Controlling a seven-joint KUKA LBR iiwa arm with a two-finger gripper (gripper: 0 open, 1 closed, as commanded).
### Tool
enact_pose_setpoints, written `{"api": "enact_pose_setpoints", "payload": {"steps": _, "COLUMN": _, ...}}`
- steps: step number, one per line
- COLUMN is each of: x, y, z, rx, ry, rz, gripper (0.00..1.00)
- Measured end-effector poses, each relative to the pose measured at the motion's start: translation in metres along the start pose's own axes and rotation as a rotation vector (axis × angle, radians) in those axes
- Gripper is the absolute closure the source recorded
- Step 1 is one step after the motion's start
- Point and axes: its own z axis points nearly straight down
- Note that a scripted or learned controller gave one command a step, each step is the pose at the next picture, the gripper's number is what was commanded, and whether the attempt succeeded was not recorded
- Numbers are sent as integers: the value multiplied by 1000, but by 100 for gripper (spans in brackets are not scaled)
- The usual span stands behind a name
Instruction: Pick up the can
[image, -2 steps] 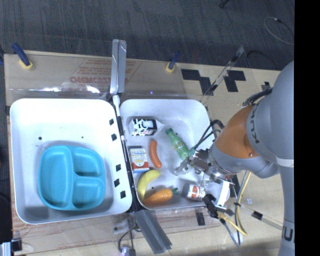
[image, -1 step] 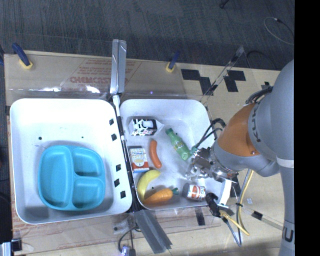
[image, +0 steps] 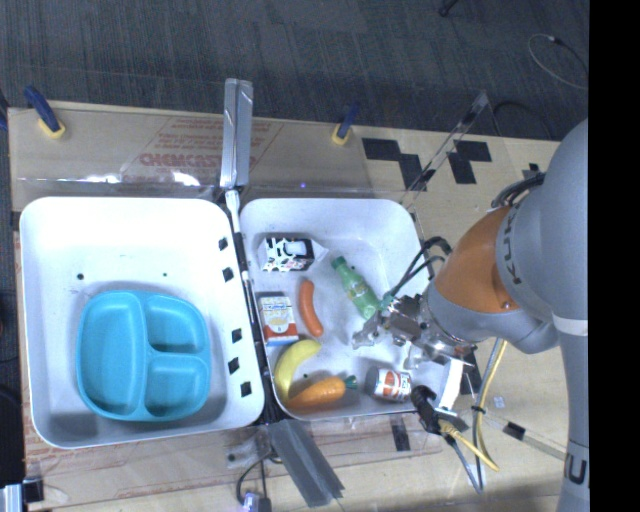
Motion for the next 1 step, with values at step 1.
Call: {"api": "enact_pose_setpoints", "payload": {"steps": 1, "x": 0, "y": 0, "z": 0, "rx": 0, "ry": 0, "rz": 0, "gripper": 0}}
